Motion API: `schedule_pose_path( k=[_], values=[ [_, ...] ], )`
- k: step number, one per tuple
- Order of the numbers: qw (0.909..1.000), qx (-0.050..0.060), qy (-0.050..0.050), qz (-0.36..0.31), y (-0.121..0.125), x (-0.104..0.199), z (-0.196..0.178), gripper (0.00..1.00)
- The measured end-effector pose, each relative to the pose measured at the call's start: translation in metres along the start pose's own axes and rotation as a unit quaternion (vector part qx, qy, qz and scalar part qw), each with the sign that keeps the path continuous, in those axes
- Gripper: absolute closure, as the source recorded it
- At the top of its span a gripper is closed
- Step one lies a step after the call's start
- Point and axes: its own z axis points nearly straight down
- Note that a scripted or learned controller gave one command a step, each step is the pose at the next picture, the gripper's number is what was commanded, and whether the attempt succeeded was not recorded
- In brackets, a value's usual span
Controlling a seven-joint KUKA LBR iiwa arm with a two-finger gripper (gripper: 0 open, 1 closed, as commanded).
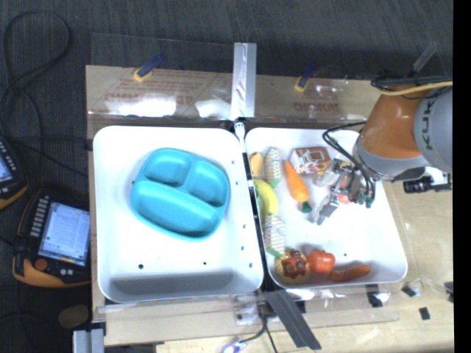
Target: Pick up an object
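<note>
On the far left, off the bench, a handheld control tablet (55,235) lies on the floor with its cable trailing, out of the arm's way. The left bin (110,271) holds just one thing, a blue divided tray (181,191) lying flat in the middle; it looks parked there rather than offered for picking.

The right bin (394,259) is where the small items are, and most sit pushed against the dividing wall: a yellow banana (266,195) and, just beside it, an orange carrot (296,185) lying on a slant. Behind the carrot is a little printed box (310,159). At the near wall a red tomato (321,261) rests among other toy food, probably slid there down the bin's slope.

The gripper (329,206) hangs low over bare bin floor just right of the carrot, so that seems the likeliest target. Nothing sits between its fingers, though whether they are spread or closed I cannot tell.
</note>
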Motion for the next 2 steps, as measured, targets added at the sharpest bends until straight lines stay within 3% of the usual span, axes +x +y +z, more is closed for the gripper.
schedule_pose_path(
  k=[1,2],
  values=[
    [0.9552,0.007,0.007,0.296,0.044,-0.015,0.001,0.00],
    [0.9255,0.024,0.034,0.376,0.053,-0.048,-0.006,0.00]
  ],
)
